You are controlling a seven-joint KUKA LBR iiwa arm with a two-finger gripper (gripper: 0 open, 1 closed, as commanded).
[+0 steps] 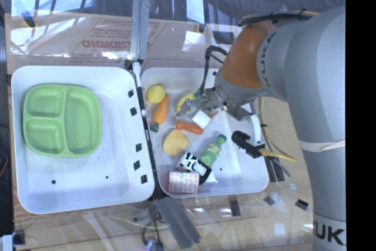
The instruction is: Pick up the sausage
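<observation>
**Mia:** What is the biggest thing?

**Ben:** The grey robot arm (305, 85) with the orange band. It comes in from the right of the sausage (189, 126) and bends over it.

**Mia:** And next?

**Ben:** Two white bins. The right bin (249, 176) has the sausage in it. The left bin (70, 191) is far to the left of the sausage, and a green plate (61, 120) with three parts lies in it.

**Mia:** Where is the sausage?

**Ben:** It lies flat near the middle of the right bin. It is orange-red and long.

**Mia:** What is around it?

**Ben:** A green bottle (212, 150) lies just below it, to the right. A pink box (184, 181) is further below it, at the bin's near edge. A pale yellow lump (175, 141) sits just below it, to the left. A carrot (161, 107) is to its left and a bit up, and a round yellow fruit (155, 93) is above the carrot. A banana (185, 100) is just above the sausage. A small black and white thing (190, 163) is below it, by the bottle.

**Mia:** And the claw?

**Ben:** The claw (197, 105) is just above the sausage, by the banana. I can't tell if it is wide or narrow. I can't tell if it touches the sausage.
</observation>
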